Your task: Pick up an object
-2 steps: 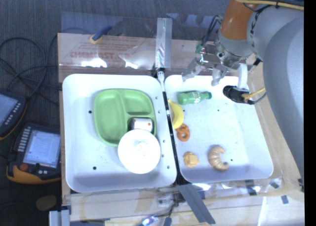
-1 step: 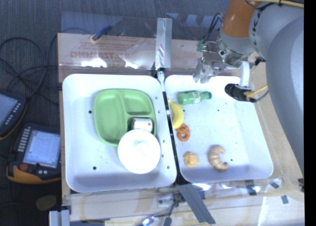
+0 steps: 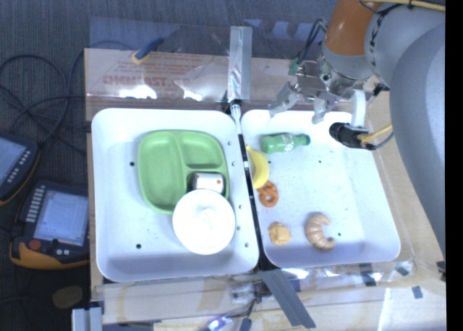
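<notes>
My gripper [image 3: 299, 108] hangs over the far edge of the right bin [image 3: 376, 199], open, its two fingers spread apart with nothing between them. Just below it, near the bin's far left corner, a green bottle [image 3: 284, 142] lies on its side. A yellow banana [image 3: 258, 166] rests against the bin's left wall. In front of the banana lies a small brown pretzel [image 3: 268, 194]. A croissant [image 3: 319, 230] and a small bread roll [image 3: 279, 233] lie near the front.
The left bin [image 3: 112, 199] holds a green divided plate [image 3: 173, 160], a white round dish [image 3: 204, 221] overlapping the plate's front, and a small white and red cup [image 3: 207, 181]. A ridge [image 3: 244, 178] separates the bins. The arm's bulk [image 3: 423, 69] fills the right side.
</notes>
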`<state>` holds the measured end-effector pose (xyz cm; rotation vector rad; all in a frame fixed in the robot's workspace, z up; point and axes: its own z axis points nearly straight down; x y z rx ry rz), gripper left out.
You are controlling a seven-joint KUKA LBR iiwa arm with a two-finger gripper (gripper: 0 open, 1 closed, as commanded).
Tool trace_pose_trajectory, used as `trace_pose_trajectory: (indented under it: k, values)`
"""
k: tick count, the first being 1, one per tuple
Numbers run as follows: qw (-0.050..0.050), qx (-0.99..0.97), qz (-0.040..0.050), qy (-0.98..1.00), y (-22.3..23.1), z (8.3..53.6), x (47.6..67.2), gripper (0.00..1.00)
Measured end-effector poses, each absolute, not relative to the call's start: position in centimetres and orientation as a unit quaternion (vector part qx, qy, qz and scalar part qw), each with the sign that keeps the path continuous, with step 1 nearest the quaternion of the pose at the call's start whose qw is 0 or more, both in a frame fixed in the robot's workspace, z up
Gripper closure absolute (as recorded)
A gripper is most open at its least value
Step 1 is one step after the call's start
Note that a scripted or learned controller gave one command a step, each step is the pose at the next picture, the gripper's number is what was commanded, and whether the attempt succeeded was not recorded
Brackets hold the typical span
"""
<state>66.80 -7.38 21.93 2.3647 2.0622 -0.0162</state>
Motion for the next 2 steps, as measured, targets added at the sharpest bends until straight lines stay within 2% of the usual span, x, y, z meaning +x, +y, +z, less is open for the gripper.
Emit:
trace_pose_trajectory:
  k: [1, 2]
  values:
    - [0.005, 0.713, 0.0035, 0.701, -11.32, 11.21, 66.06, 0.00]
    - [0.018, 0.648, 0.0061, 0.762, -10.64, 10.41, 66.73, 0.00]
